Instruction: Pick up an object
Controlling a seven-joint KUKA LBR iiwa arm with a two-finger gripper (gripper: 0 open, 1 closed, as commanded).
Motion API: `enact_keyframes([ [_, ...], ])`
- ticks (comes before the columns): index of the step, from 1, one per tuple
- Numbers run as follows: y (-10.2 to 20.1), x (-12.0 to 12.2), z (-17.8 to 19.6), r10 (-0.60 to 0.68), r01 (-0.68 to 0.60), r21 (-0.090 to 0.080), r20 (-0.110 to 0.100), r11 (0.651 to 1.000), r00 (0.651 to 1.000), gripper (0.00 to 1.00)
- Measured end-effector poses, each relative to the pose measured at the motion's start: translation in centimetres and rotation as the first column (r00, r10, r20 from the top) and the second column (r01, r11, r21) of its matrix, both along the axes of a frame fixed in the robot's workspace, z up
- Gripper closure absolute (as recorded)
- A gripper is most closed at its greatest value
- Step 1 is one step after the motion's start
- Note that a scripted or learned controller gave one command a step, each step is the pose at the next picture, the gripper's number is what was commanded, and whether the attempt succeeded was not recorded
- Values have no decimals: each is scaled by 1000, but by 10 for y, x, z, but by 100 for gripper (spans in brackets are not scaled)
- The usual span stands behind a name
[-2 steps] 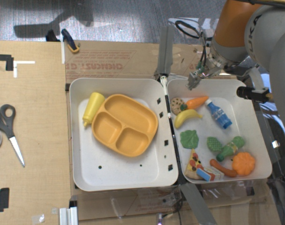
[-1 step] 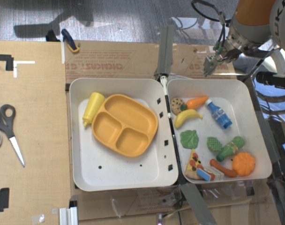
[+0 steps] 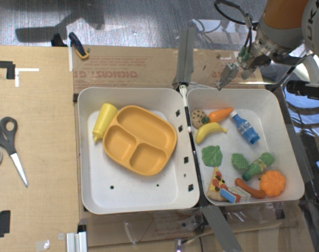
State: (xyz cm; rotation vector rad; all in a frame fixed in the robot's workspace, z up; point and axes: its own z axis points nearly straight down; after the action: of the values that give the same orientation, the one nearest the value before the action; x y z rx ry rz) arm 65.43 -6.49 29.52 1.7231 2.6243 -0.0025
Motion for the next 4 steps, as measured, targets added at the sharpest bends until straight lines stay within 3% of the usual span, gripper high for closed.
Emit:
enact_keyframes([
  [1, -14, -55, -105, -25, 25, 1, -4, 1000, 1000, 0],
  [2, -45, -91, -199, -128, 128, 2, -2, 992, 992, 0],
  [3, -49, -35, -200, -307, 307, 1, 2, 952, 952, 0],
  [4, -110, -42, -191, -356, 356, 7, 0, 934, 934, 0],
])
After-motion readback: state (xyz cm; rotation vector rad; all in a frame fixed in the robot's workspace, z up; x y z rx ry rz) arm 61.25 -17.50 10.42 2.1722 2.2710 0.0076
